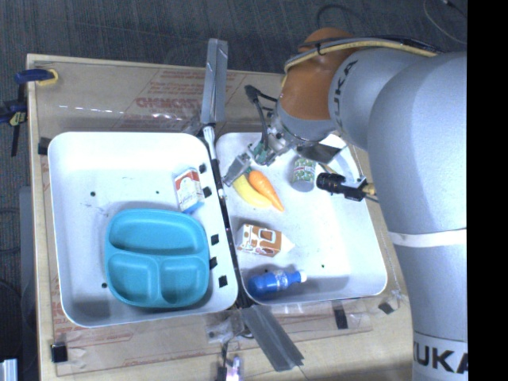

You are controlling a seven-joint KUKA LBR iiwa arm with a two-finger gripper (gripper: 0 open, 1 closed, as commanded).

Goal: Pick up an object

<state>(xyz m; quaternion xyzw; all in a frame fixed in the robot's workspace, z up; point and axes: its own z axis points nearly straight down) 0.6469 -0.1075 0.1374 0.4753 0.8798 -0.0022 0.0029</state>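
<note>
My gripper (238,169) reaches down into the right bin (361,244) near its left wall, at the upper left. Its tip is right against a yellow piece (248,192) and an orange carrot (266,189) lying side by side just below and right of it. Nothing can be seen held. A small green and white cup (302,173) stands to the right of the carrot. Lower in the bin lie an orange and white snack packet (260,240) and a blue bottle (274,281) on its side.
The left bin (79,173) holds a blue divided tray (159,256) and a small red and white carton (187,189) close to the shared wall. The grey arm (413,133) covers the right bin's far right corner.
</note>
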